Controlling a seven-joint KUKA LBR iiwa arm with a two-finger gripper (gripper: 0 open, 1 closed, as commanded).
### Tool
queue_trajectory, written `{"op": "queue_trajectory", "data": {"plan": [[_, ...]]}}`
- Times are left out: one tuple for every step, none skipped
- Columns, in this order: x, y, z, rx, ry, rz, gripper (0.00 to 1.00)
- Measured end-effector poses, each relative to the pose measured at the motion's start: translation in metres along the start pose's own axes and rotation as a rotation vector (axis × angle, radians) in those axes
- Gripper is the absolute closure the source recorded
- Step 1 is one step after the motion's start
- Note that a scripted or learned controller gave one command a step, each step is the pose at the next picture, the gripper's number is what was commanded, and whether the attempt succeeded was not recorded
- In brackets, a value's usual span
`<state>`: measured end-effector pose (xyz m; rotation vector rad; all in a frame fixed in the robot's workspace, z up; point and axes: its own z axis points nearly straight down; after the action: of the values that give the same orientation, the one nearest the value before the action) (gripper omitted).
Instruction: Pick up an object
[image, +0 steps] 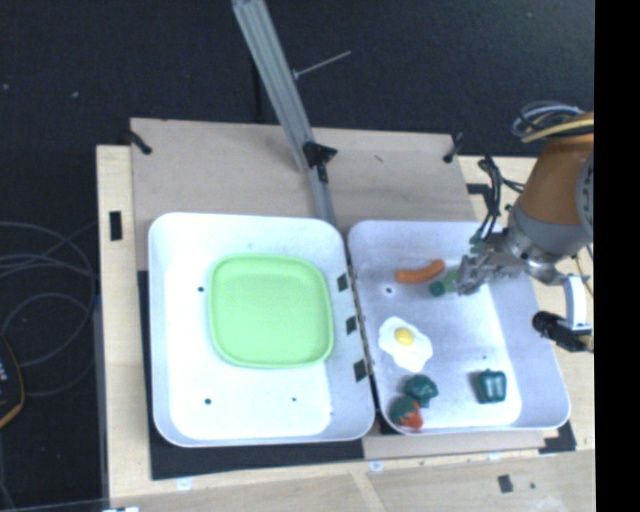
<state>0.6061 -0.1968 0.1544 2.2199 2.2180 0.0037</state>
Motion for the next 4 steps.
{"op": "queue_trajectory", "data": {"plan": [[-0.004,0.009,-0.048,-0.001,0.0,-0.001,1.0],[-0.012,0.004,-0.1,-0.001,-0.001,0.0,1.0],[0.04,0.014,-0.107,0.002,0.002,-0.004,1.0],[0.098,0.011,-0.098,0.003,0.001,-0.004,1.0]]}}
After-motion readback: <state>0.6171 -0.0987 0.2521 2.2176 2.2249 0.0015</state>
